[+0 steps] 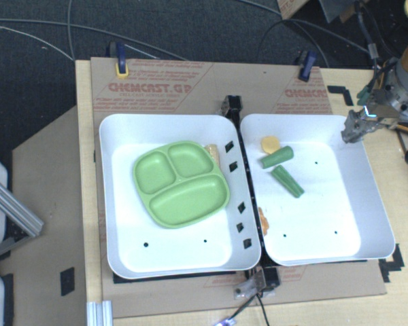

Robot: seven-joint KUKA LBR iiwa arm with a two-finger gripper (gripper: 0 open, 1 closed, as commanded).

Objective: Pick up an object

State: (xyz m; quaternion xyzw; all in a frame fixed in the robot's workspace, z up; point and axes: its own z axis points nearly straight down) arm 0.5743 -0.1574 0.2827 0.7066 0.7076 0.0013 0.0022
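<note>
Lying in the right bin [367,202]: two green cylinders [283,168], one yellow disc [270,144].

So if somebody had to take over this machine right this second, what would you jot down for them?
Gripper: at the right bin's upper right rim, nothing visible in it.
Right bin: two green cylinders touching in a V, a yellow piece just above them.
Left bin: green divided plate.
Done: nothing picked yet.
Left: reach in, grasp one object, lift it.
</note>
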